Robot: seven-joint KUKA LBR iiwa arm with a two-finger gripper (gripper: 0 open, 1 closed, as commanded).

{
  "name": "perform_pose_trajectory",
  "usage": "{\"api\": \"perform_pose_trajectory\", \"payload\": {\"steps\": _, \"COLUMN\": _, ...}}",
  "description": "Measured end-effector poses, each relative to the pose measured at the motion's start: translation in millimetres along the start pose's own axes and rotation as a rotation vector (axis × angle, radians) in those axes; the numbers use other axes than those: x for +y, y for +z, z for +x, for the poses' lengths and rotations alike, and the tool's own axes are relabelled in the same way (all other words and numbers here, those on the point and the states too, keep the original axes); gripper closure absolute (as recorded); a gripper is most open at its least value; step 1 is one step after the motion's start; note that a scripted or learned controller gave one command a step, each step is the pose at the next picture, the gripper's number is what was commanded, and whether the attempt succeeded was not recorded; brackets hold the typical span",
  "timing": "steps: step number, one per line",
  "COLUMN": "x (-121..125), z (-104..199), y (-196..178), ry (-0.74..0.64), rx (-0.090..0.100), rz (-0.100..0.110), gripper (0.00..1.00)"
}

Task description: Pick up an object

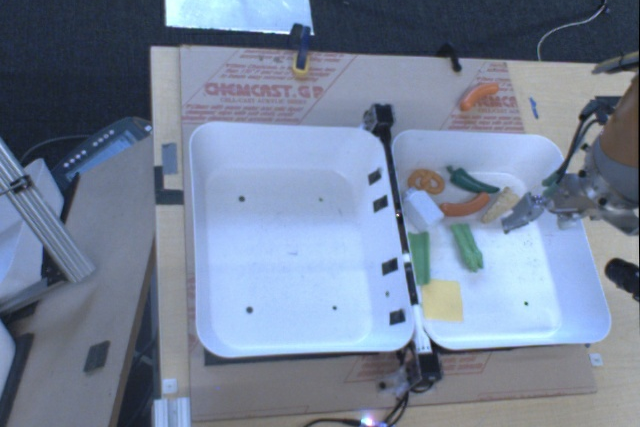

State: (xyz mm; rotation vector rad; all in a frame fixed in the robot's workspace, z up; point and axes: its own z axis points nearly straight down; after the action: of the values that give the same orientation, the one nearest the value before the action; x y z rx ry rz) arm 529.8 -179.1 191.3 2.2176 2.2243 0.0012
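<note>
The right-hand shallow white plastic bin (575, 310) holds a cluster of small things in its far left part. A dark green pepper-shaped piece (472, 180) lies with its long axis running from far left to near right, and just near of it a slim orange carrot-like piece (465, 208) lies almost left to right, its right end tipped slightly toward the far side. A bright green oblong block (467, 246) points from far left to near right, while a flat green strip (419, 257) beside the divider runs near to far. An orange pretzel-shaped ring (426, 181), a white block (423, 210), a pale tan wedge (497, 204) and a flat yellow square (444, 300) lie among them. The grey metal pincer (524, 212) reaches in from the right edge of this bin, its tips just beside the tan wedge; whether it is open or closed cannot be told, and nothing is seen gripped in it. The left-hand white bin (215, 155) sits alongside. On the desk (165, 245), the brown sheet (262, 80) under the bins carries red print reading "CHEMCAST GP". A second orange piece (480, 95) lies on that sheet beyond the right bin.
</note>
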Motion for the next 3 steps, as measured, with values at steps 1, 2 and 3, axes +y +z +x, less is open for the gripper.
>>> {"api": "perform_pose_trajectory", "payload": {"steps": 1, "x": 33.1, "z": -27.8, "y": 112.5, "ry": 0.002, "rx": 0.000, "rz": 0.004, "gripper": 0.00}}
{"api": "perform_pose_trajectory", "payload": {"steps": 2, "x": 93.5, "z": -27.0, "y": 105.5, "ry": -0.004, "rx": -0.002, "rz": -0.007, "gripper": 0.00}}
{"api": "perform_pose_trajectory", "payload": {"steps": 3, "x": 131.1, "z": 19.9, "y": 106.3, "ry": -0.007, "rx": 0.001, "rz": 0.004, "gripper": 0.00}}
